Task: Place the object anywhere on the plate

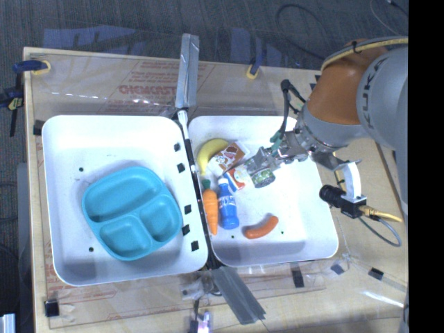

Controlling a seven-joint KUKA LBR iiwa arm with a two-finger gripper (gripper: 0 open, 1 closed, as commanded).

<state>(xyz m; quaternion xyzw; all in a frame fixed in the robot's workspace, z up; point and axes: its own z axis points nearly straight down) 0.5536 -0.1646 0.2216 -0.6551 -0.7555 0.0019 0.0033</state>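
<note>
Reaching in from the right, our two-finger gripper (262, 166) hangs over the right-hand shallow white bin (305, 238), and we cannot tell how it is set or whether it carries anything. Just left of it lies a cluster: a curved yellow banana (210, 151), a small printed carton (231, 161), a blue plastic bottle with a white cap (227, 205), an orange carrot (210, 212), and, nearer us, a reddish sausage (261, 227). The blue three-compartment plastic plate (130, 212) sits in the left-hand white bin (62, 144), well apart from all of them. We judge that we should settle squarely over a single item, because the cluster is crowded. The sausage has the most open room. The carry must clear the raised divider (186, 179) between the bins.
</note>
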